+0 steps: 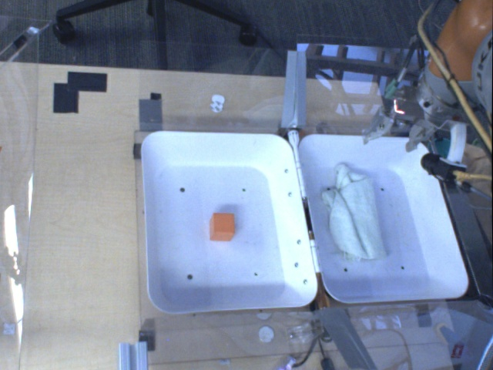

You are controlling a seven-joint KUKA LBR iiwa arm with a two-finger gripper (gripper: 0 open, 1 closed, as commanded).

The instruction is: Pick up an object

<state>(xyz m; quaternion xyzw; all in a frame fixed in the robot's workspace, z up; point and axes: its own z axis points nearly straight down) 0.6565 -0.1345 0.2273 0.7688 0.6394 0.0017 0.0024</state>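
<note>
An orange cube (223,227) lies alone near the centre of the left bin (166,284), a little below the middle of the frame, and it touches nothing else. In the right bin (431,284) there is a crumpled white cloth (356,213), stretched from top to bottom in the middle of that bin. The tool (397,128) hangs at the upper right of the frame, above the upper rim of the right bin, well apart from both things and holding nothing. I judge that the task is in its first step, the approach: the arm (462,29) must travel down and left over one of the two things and then descend on it. The cube looks the easier one, because it is rigid and free on all sides. The tool is small and mixed with cables, so whether it is apart or together I cannot tell.
</note>
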